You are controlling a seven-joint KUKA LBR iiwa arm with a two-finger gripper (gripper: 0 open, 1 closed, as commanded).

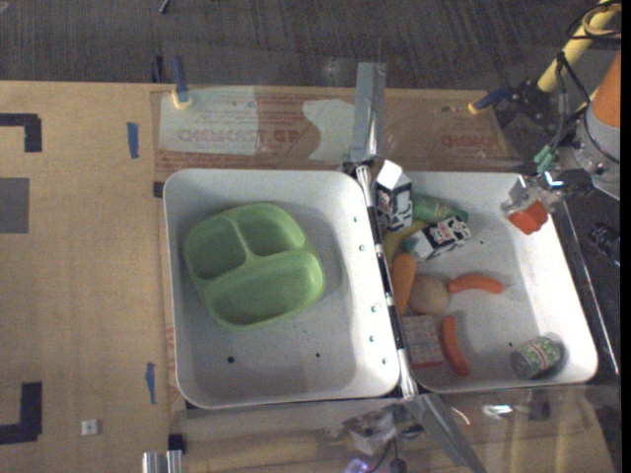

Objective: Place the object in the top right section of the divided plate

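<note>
Hanging at the right bin's (577,294) upper right corner, the gripper (530,208) clasps a small orange object (529,219) between its fingers. Left of centre, the green divided plate (253,262) lies in the left bin (296,368).

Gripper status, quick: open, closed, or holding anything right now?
Gripper: over the right bin's upper right corner with an orange object at its tip; open, closed or holding cannot be told.
</note>
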